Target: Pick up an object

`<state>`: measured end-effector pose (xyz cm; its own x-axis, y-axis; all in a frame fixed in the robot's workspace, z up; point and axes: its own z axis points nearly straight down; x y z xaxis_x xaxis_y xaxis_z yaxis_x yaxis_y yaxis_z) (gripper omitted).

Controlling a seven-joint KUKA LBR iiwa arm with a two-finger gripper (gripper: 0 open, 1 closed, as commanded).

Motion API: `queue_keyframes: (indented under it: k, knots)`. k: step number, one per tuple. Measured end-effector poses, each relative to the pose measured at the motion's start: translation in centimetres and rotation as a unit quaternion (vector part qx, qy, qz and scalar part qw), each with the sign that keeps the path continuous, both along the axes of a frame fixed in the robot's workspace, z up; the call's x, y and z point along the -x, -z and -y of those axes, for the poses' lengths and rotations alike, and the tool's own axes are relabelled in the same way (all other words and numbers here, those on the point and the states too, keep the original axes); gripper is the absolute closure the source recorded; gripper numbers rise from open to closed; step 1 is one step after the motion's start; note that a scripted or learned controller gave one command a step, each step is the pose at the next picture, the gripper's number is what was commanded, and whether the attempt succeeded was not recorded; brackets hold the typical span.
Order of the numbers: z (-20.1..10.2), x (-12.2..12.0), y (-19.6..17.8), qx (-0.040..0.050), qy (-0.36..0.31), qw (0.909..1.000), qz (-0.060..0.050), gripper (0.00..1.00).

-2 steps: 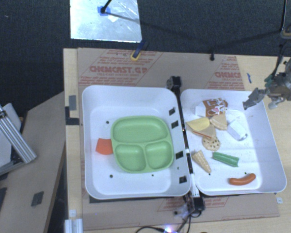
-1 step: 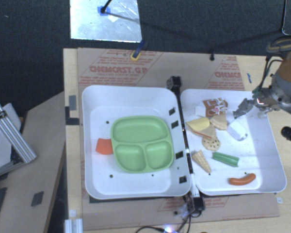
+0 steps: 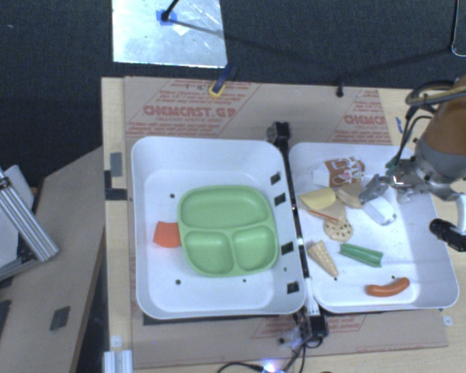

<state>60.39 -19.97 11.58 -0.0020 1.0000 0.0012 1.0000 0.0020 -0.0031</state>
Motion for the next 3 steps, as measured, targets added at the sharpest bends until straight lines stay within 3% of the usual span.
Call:
queue_keyframes:
  k: [1, 2, 3]
  knots:
    - [0.0, -0.2, 3.0, 0.0001, 0.0, 1.0, 0.002, 0.0]
    - [0.0, -0.3, 1.6, 0.0009, 0.0, 1.0, 0.005, 1.0]
    - [0.2, -0.2, -2.8, 0.0015, -0.001, 1.0, 0.004, 1.0]
